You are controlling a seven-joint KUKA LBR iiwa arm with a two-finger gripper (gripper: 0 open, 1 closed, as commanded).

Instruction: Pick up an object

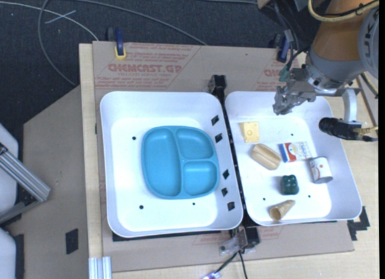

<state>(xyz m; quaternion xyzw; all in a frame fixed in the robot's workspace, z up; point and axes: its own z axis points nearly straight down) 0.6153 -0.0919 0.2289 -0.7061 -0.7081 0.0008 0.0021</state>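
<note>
The arm (346, 25) is running out of frame at the top and right edges. Its gripper (284, 104) is appearing too small and dark to resolve. The print on the red, white and blue packet (295, 151) is reading as illegible.

Dark carpet (54, 49) is showing around the brown board-topped bench (174, 61), with grey cables (66, 7) trailing across it under even light.
</note>
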